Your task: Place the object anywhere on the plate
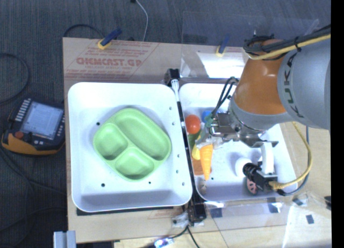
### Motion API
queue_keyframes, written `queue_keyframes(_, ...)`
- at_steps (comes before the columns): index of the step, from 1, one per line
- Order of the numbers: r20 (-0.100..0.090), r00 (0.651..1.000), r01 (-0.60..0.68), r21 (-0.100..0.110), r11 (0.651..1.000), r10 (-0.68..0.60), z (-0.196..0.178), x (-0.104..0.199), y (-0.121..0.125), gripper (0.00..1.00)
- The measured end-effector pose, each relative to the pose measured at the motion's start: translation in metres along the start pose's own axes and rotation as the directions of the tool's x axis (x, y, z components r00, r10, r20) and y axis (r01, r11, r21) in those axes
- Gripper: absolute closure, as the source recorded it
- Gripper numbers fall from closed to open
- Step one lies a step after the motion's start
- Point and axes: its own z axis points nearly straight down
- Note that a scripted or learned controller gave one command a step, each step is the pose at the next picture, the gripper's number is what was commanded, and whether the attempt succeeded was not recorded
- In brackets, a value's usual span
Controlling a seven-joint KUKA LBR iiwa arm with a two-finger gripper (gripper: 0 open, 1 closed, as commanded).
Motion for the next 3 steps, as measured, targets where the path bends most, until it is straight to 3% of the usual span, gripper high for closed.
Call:
queue_keyframes(1,0.003,0.984,-0.178,0.002,0.984,0.178,-0.0112,0.0534,0.0301,1.00)
queue_keyframes(2,0.005,0.984,-0.179,0.001,0.984,0.179,-0.0113,0.0523,0.0301,0.00)
queue_keyframes(3,0.008,0.984,-0.178,0.006,0.984,0.178,-0.0195,0.0522,0.0297,1.00)
